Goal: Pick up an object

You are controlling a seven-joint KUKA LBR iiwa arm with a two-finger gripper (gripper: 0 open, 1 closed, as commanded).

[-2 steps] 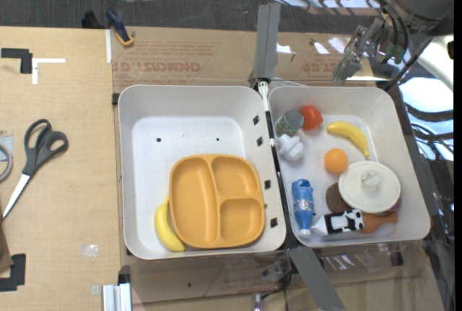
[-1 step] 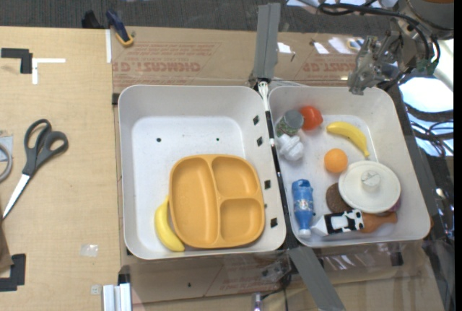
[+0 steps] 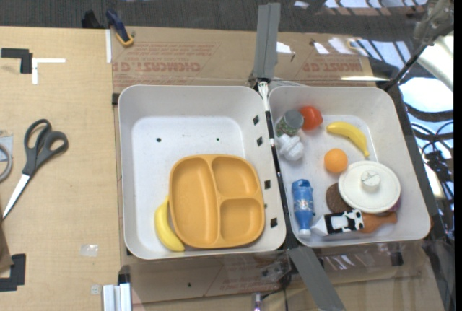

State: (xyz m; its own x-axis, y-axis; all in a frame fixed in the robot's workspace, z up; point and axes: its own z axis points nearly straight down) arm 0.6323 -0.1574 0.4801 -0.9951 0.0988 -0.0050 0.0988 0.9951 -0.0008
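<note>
The left bin (image 3: 137, 158) holds a yellow divided plate (image 3: 216, 200), with a yellow banana (image 3: 164, 229) tucked partly under its left edge. In the right bin (image 3: 386, 115) lie a red tomato (image 3: 311, 117), a grey-green lump (image 3: 291, 122), a small white piece (image 3: 291, 149), a second banana (image 3: 349, 136) and an orange ball (image 3: 336, 160). Toward the front are a white round lid (image 3: 369, 185), a blue bottle (image 3: 302, 205), a brown disc (image 3: 333, 198), a black-and-white toy (image 3: 343, 222) and an orange piece (image 3: 381, 219).
Scissors (image 3: 36, 151) lie on the wooden bench left of the bins. A blue clip (image 3: 119, 28) sits at the back by the cardboard sheet (image 3: 180, 60). A grey strut (image 3: 267, 42) runs back from where the bins meet. Cables (image 3: 437, 158) hang to the right.
</note>
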